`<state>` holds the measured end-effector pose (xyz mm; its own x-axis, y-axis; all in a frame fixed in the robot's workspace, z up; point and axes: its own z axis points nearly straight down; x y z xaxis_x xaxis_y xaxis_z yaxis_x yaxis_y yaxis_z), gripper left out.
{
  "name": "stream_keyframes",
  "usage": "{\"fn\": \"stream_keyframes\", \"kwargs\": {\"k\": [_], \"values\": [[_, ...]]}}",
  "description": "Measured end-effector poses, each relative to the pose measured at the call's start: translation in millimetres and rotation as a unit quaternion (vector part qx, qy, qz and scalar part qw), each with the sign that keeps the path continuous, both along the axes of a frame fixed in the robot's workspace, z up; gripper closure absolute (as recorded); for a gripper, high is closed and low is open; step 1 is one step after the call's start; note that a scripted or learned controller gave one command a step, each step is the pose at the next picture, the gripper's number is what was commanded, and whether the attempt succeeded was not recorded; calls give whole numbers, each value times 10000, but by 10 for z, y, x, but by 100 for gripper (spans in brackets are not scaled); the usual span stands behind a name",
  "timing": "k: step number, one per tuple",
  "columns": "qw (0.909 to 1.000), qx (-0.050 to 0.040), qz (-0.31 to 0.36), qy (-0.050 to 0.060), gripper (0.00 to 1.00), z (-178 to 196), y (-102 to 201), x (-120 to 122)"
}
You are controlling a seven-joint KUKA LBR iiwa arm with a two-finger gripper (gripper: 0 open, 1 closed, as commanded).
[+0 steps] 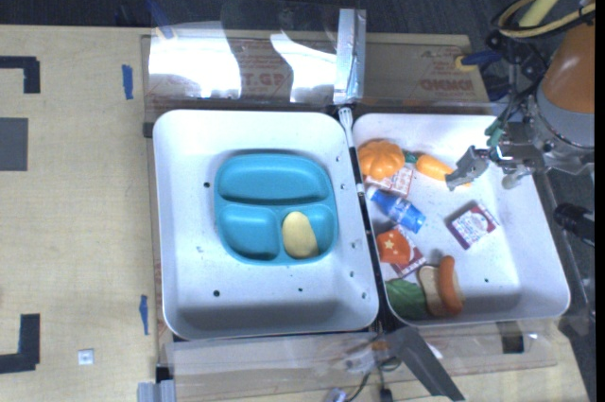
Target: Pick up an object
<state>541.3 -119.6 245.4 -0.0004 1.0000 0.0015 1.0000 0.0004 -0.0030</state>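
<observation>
The arm (567, 97) enters at the upper right of the frame, its orange band showing above the grey wrist. Its tool (470, 169) hangs over the upper right part of the right bin (544, 282), pointing toward the middle of the frame. The grey fingertips sit just right of the orange carrot-like piece (433, 167); whether they are spread or closed I cannot tell, and nothing is seen between them.

The right bin carries a cluster of toy food along its left side. An orange pumpkin (380, 158) lies near the upper left corner, with the carrot-like piece just beside it to the right. Below them is a blue and white packet (397, 210), then a red tomato-like item (393, 246) with a white label. At the bin's lower edge lie a green vegetable (406, 296) and a brown hot dog (448, 285), side by side. A dark red packet (471, 224) lies apart from the cluster, toward the middle of the bin, below the tool.

The left bin (180, 230) holds a blue compartment tray (276, 204). A yellow egg-shaped object (300, 234) rests in its lower right compartment.

Both bins stand on the pale wooden worktop (71, 201), with clear plastic sheeting (255, 55) behind them at the top of the frame.
</observation>
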Motion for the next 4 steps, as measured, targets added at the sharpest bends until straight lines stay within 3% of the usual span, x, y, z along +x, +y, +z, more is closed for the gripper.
{"fn": "stream_keyframes", "kwargs": {"k": [1, 2, 3, 4], "values": [[9996, 1, -278, 55, 0, -1204, -263, 1136], [9997, -11, 226, -29, 0, -1591, -326, 1104], [9941, -6, 1082, -20, 0, -1504, -319, 1073], [9941, -9, 1081, -41, 100, -1390, -317, 1085]]}}
